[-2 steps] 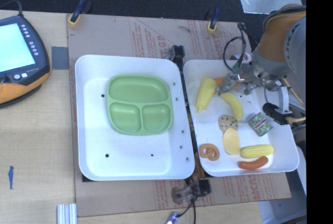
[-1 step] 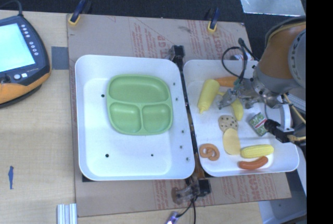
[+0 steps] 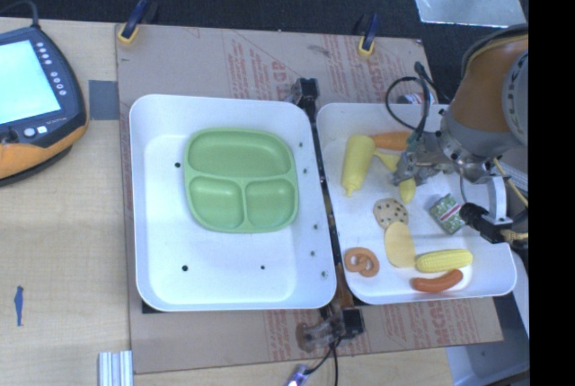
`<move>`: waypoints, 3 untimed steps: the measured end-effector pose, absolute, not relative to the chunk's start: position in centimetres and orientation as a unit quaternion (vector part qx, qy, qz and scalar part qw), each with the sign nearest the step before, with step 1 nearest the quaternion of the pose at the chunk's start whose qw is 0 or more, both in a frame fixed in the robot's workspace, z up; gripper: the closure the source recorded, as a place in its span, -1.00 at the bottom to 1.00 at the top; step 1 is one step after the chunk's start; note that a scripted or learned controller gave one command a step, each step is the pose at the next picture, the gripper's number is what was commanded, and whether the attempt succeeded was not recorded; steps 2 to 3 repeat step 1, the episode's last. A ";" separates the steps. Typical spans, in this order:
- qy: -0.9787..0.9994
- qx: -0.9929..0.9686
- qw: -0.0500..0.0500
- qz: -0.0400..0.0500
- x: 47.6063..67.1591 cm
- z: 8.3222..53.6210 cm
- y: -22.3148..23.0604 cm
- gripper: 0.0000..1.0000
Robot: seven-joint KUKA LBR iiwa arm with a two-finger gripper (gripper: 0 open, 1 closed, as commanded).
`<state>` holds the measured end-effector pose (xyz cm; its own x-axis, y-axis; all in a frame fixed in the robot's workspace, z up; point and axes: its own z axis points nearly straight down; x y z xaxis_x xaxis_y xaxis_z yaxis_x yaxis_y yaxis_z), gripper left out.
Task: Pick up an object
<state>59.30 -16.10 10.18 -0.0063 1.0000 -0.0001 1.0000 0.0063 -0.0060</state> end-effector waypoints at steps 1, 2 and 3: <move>-0.709 -0.705 0.000 0.000 56.6 22.5 -7.0 1.00; -0.709 -0.705 0.000 0.000 56.6 22.5 -7.0 1.00; -0.709 -0.705 0.000 0.000 56.6 22.5 -7.0 1.00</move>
